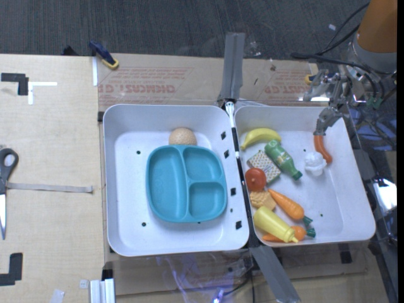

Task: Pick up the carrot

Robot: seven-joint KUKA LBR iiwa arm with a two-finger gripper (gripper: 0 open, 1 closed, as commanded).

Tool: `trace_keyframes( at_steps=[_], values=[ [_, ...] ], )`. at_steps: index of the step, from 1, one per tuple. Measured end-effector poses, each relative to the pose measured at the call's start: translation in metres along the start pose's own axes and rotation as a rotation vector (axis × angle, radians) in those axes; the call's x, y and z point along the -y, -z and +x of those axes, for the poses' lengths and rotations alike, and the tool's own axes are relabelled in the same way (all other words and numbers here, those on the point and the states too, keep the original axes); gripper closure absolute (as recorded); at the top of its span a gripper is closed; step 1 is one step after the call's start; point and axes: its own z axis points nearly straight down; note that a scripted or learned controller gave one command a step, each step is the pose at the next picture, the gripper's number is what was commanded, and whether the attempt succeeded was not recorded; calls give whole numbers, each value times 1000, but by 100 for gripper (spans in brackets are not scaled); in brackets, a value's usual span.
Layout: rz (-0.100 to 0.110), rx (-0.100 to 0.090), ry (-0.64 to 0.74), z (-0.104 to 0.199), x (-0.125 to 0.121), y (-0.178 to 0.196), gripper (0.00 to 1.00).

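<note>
1. While the jaws (pixel 326 120) hang over the right bin's (pixel 353 182) far right corner, I cannot tell their state.
2. Well apart, toward the near side, the carrot (pixel 288 205) lies beside a yellow bottle (pixel 274 223).

Tool (pixel 329 115) fingers perhaps too blurred

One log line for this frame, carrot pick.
task: pick carrot | gripper: at right bin's far right corner, apart from carrot | carrot: lying in right bin, beside yellow bottle | status: not grasped
</note>
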Motion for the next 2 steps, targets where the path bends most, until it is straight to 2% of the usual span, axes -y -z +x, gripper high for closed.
trace_keyframes(
  at_steps=[1,2],
  values=[
    [0,0,-137,55,-39,-73,0],
    [2,15,-247,88,-60,-146,0]
  ],
)
